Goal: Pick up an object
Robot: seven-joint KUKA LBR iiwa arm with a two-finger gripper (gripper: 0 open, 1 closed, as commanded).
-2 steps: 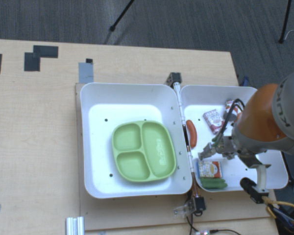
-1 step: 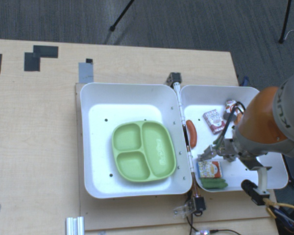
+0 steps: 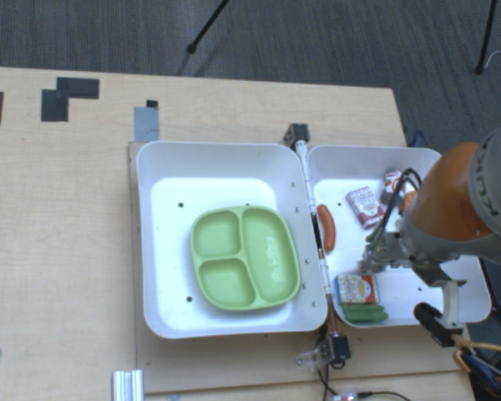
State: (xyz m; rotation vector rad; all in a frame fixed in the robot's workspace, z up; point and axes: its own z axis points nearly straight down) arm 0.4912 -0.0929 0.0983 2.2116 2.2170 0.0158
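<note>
A green divided tray (image 3: 245, 258) sits in the left bin (image 3: 163, 182). In the right bin (image 3: 334, 167), the gripper (image 3: 374, 261) hangs just above a small carton (image 3: 355, 289); its grip state is unclear.

Pale wooden bench (image 3: 58, 224) under even light, dark grey carpet (image 3: 108, 15) beyond, black stand legs (image 3: 221, 11) across it.

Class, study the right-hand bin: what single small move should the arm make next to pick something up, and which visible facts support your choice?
Probably a short descent straight down. The gripper appears to sit just above the small orange-and-white printed carton near the front of the right white bin, with nothing visibly held. The flat green object lies just in front of the carton, so the descent should stay centred on the carton.
</note>
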